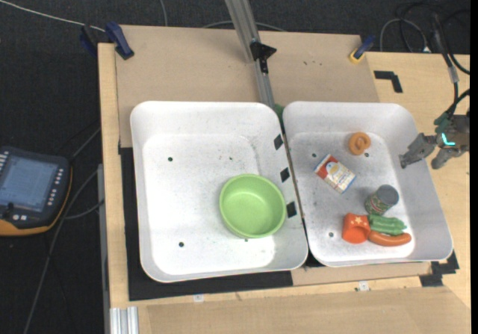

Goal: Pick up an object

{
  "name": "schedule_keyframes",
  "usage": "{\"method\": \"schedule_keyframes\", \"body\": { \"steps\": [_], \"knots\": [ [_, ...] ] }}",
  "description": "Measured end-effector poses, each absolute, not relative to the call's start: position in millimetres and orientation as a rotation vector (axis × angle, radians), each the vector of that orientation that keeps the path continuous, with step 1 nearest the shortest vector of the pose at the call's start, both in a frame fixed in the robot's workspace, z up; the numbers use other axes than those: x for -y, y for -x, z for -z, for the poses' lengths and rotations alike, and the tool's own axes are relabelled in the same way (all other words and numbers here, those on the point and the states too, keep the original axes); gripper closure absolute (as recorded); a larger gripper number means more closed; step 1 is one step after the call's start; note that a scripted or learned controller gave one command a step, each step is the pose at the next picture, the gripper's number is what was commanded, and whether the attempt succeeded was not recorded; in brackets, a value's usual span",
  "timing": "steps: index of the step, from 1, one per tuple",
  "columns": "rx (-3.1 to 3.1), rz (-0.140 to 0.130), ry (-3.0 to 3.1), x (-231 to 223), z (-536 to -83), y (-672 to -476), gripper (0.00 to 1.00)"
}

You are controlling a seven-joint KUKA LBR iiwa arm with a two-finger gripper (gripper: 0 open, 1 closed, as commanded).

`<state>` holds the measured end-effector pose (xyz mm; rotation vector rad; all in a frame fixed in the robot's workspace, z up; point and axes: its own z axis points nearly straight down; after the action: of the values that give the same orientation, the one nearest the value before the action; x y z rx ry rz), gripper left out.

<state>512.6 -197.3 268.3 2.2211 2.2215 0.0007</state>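
The right bin (418, 198) holds several small things: an orange ring (359, 143) near the back, a small red and white carton (334, 174) in the middle, and a grey round object (385, 196). At the front lie an orange cup (356, 229), a green vegetable (386, 224) and a red sausage-like piece (393, 239). My gripper (428, 155) hangs over the right rim of this bin, to the right of the ring. Its two dark fingers (413, 153) stand apart with nothing between them.
A green bowl (252, 205) sits at the front right of the left bin (172, 168). A metal post (240, 4) slants up from behind the two bins. Cables run along the bench's right side, and a handheld control pad (30, 189) lies off the bench at left.
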Motion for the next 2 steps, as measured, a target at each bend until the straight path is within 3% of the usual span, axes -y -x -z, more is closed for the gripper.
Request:
{"method": "schedule_keyframes", "body": {
  "steps": [1,2],
  "knots": [
    [-2.222,-0.001,-2.221,197.3,-268.2,-512.6,0.00],
    [-2.225,0.003,-2.224,190.1,-208.5,-511.3,0.00]
  ]
}}
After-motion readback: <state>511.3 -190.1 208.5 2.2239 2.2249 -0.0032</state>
